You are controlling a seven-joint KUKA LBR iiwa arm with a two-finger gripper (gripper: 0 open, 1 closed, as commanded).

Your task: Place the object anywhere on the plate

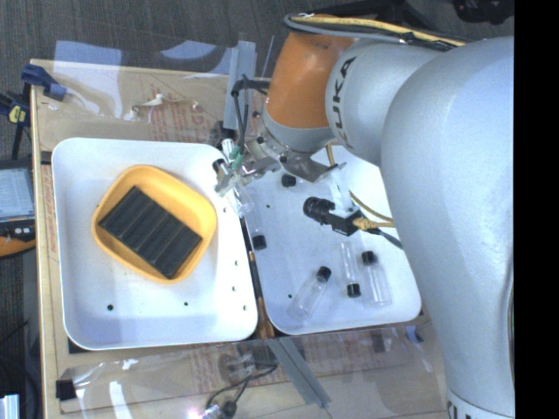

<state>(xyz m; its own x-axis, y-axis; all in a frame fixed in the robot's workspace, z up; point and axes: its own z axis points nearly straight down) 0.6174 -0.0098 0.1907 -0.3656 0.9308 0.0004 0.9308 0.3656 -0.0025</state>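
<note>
Gripper [229,175] at the plate's [196,201] two o'clock — claw state can't be told; vials [310,293] lie at five o'clock.

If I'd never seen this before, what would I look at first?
Probably the big grey arm with its orange band, reaching in from the right over the right bin. Then the yellow plate with a dark ridged slab on it in the left bin, and small clear vials in the right one.
</note>
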